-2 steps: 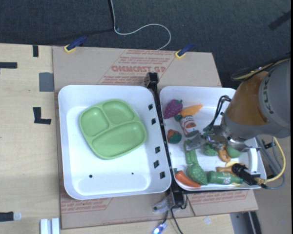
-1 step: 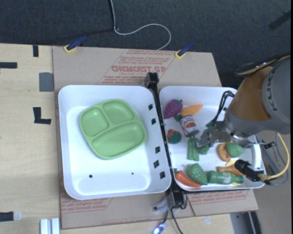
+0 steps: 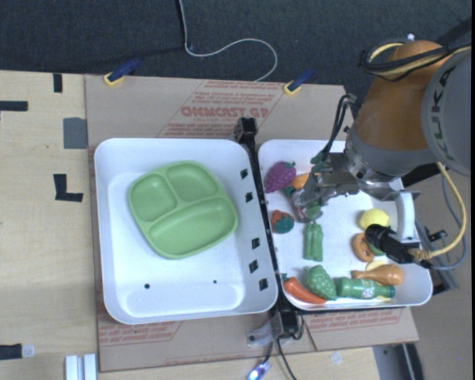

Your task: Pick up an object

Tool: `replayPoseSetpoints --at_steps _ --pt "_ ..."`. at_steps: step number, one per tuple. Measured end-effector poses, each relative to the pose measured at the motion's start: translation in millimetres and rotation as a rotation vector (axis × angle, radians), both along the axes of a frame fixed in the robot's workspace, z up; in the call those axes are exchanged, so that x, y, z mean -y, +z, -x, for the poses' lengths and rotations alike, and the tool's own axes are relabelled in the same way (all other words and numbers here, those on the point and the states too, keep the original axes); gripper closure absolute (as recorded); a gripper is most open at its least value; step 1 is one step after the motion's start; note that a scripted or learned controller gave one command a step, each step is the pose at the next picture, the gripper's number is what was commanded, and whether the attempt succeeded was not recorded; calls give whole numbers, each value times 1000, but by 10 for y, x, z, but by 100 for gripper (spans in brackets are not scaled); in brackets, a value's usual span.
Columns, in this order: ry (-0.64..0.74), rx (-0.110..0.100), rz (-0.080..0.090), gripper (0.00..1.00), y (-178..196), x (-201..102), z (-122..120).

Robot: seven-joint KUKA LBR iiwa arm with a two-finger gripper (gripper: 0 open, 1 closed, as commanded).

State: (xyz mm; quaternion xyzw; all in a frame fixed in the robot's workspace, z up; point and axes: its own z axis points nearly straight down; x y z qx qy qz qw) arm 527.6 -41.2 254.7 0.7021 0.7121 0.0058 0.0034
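Grey gripper (image 3: 310,206) above toy-filled right bin (image 3: 344,150)

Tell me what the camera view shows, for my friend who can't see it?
A grey and orange robot arm's gripper hangs over the right bin, which is full of toy food like purple grapes and a yellow lemon. The left bin holds a green divided plate.

Glossy white plastic bins (image 3: 111,236), matt green plastic plate (image 3: 182,208), brown cardboard sheet (image 3: 222,109)
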Motion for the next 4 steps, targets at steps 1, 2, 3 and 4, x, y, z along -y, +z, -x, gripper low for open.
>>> replayPoseSetpoints --at_steps 1,2,3,4 --pt "-6 -11 2 100 373 -711 -90" --pt "-13 -6 3 100 1413 -443 327" --pt "-12 -7 4 100 2113 -281 419" --pt "-6 -17 4 100 1909 -1001 373"
